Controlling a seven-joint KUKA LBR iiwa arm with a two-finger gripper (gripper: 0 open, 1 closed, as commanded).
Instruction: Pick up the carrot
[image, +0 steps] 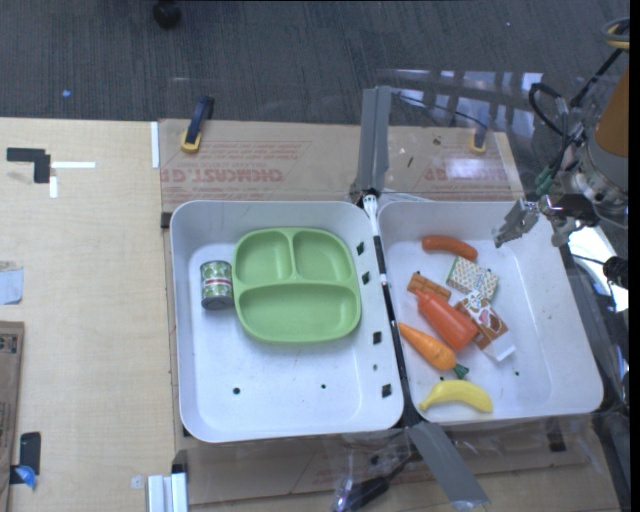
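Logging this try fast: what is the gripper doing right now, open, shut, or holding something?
Gripper: above the far right corner of the right white bin, apart from the orange toy carrot; open or shut cannot be told.

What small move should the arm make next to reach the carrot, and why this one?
Probably the gripper should travel toward the lower left and stop above the carrot. The gripper is now over the upper right corner of the right bin, well apart from the carrot, which lies near the bin's left wall beside the orange bottle and above the banana.
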